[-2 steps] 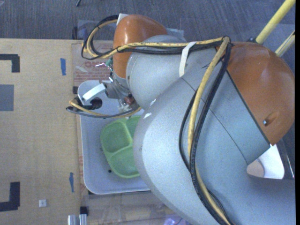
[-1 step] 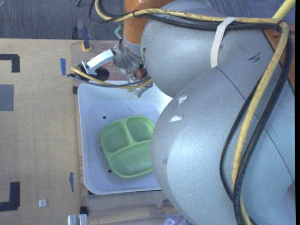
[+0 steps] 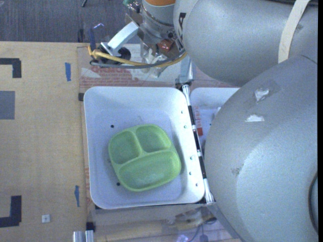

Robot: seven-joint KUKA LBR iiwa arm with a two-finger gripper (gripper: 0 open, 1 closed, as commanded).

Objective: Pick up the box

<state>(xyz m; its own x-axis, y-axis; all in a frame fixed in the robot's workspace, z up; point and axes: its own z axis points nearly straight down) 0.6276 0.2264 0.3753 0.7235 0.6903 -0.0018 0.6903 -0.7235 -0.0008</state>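
The big grey arm [image 3: 252, 110] covers most of the right bin [image 3: 202, 101], the claw [image 3: 151, 59] sits past the top of the left bin [image 3: 96, 150], which holds a green tray [image 3: 145, 158], and I cannot tell where the box is.

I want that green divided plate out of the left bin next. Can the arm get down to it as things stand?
Probably yes. The green divided plate lies alone in the left bin, uncovered, with bare floor all round. The pincer sits beyond the bin's far rim.
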